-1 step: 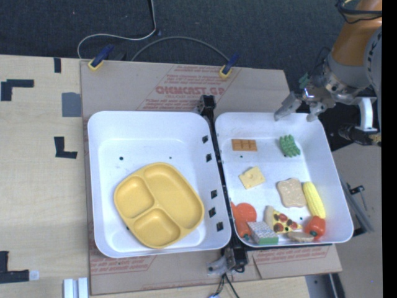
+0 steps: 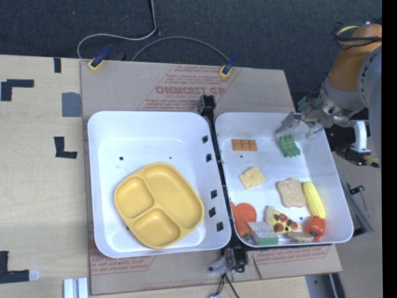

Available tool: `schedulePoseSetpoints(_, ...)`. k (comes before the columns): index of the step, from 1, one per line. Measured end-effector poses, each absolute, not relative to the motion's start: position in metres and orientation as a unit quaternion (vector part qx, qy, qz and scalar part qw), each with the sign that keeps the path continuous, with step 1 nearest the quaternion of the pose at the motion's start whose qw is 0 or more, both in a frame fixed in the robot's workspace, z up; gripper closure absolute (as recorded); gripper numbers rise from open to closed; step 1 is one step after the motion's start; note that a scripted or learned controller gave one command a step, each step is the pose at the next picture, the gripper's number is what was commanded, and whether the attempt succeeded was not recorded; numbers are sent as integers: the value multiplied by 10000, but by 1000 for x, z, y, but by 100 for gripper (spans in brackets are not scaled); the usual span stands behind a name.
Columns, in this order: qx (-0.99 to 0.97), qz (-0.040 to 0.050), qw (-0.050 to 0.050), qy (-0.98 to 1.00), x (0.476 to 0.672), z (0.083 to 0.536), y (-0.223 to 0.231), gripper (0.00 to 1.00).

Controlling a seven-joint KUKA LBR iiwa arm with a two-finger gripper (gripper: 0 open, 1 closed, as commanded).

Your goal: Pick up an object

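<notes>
My gripper [image 2: 296,131] hangs over the far right corner of the right bin [image 2: 329,166], open, with nothing between its fingers. A green toy vegetable [image 2: 289,146] lies on the bin floor just in front of the fingertips. Also in this bin are an orange waffle [image 2: 244,144], a yellow cheese wedge [image 2: 252,177], a slice of bread [image 2: 290,192], a corn cob [image 2: 313,198], a red tomato [image 2: 244,213], a pizza slice [image 2: 282,221], a red pepper [image 2: 315,226] and a small green-edged block [image 2: 263,233].
The left bin [image 2: 111,135] holds a yellow divided plate [image 2: 159,203] in its near half. A black divider [image 2: 213,166] runs between the bins. Both stand on a cardboard sheet [image 2: 186,89] with a cable [image 2: 149,17] behind it.
</notes>
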State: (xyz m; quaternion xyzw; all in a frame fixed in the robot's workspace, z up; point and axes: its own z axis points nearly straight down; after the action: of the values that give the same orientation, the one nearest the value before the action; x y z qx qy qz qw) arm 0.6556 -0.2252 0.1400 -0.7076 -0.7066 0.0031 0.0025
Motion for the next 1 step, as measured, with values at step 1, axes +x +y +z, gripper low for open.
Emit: schedulePoseSetpoints(1, -7063, 11, -13, -7079, 651, 83, -221, 0)
